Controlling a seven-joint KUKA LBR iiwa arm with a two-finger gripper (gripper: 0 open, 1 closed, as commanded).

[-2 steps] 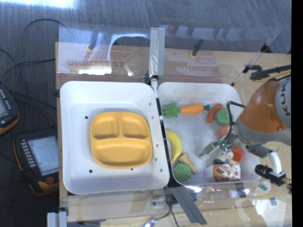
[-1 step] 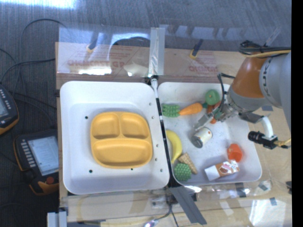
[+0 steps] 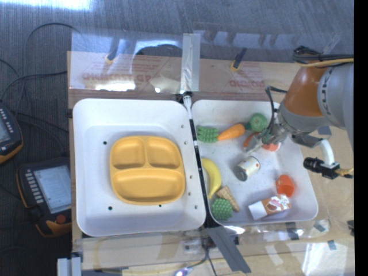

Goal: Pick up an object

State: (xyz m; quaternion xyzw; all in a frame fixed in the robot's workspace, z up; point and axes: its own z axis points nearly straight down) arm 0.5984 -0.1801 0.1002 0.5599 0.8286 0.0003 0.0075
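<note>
Toy food fills the right bin [image 3: 310, 209], and the gripper [image 3: 269, 138] hovers low over its far corner, just above a small red-and-white piece [image 3: 270, 147] beside the carrot [image 3: 232, 132] and green ball [image 3: 259, 121]. Whether the gripper is open or closed, I can't tell. Risk here: crowding, so it could nudge the carrot or catch two items, or slip on smooth plastic. Yellow divided plate [image 3: 147, 169] sits alone in the left bin [image 3: 92, 119]; cables and a pendant [image 3: 46, 191] lie on grey carpet.
</note>
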